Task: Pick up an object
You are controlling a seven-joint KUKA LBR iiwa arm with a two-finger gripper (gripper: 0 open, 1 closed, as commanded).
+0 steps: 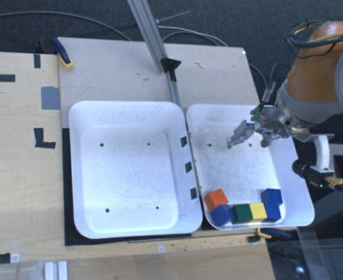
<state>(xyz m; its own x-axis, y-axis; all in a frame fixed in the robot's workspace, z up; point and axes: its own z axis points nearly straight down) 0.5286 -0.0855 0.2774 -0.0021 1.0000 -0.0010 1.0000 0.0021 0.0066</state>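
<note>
While well apart from the hand (237, 137), blocks (244, 207) at bin's near edge.

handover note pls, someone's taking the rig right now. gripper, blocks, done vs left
Gripper: above the upper part of the right bin, nothing between its fingers; open or shut cannot be told from here.
Blocks: all clustered at the right bin's near edge: orange block, blue block, green block, yellow block, second blue block.
Left bin: no blocks in it.
Done: nothing picked yet.
Left: move down to the cluster, grasp one block, lift.
</note>
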